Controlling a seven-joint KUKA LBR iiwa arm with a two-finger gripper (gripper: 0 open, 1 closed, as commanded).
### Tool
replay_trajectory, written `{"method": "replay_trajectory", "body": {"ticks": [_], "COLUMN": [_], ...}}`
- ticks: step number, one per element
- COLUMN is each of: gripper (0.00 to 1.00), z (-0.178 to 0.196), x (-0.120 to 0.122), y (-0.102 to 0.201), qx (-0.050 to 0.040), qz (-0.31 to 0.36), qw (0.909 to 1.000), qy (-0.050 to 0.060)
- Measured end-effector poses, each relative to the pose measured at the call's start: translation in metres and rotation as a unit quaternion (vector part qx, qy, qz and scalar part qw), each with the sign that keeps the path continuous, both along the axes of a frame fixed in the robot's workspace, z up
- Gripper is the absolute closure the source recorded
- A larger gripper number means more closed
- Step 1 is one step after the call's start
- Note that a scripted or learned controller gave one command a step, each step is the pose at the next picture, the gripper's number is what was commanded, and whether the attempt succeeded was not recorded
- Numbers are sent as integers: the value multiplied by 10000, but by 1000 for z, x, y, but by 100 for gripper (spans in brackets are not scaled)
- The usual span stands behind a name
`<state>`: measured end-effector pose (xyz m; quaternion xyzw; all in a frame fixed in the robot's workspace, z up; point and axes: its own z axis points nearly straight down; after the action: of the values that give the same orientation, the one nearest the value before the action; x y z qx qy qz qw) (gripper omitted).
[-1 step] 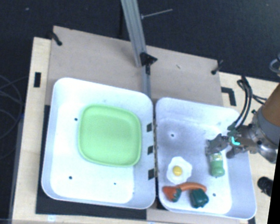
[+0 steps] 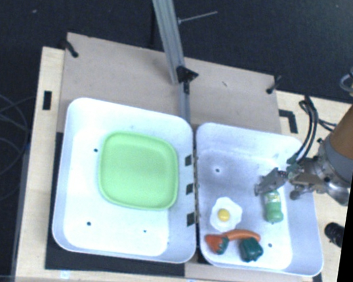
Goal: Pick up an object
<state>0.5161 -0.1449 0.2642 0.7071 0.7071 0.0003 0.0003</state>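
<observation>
My gripper (image 2: 280, 188) hangs over the right bin (image 2: 249, 145), near its right side, reaching in from the right edge of the view. Its two grey fingers (image 2: 265, 184) stand apart, so it is open. Just below them lies a green bottle-shaped object (image 2: 274, 209), whose upper end sits between the fingertips or under them; I cannot tell if they touch it. Nearer the front of the bin lie a fried egg toy (image 2: 225, 214), an orange sausage-like piece (image 2: 242, 235), a red-orange piece (image 2: 215, 243) and a dark teal object (image 2: 251, 250).
A light green square plate (image 2: 138, 170) lies in the left bin (image 2: 85, 129). A grey metal pole (image 2: 169, 30) slants in from the top to the bins' shared divider. Black cables (image 2: 308, 128) hang along the arm.
</observation>
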Motion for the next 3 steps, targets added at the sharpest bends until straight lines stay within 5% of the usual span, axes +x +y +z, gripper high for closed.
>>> {"method": "replay_trajectory", "body": {"ticks": [3], "gripper": [0], "z": [-159], "x": [-2], "y": [12], "qx": [2], "qz": [-4], "qw": [10000], "qy": [23]}}
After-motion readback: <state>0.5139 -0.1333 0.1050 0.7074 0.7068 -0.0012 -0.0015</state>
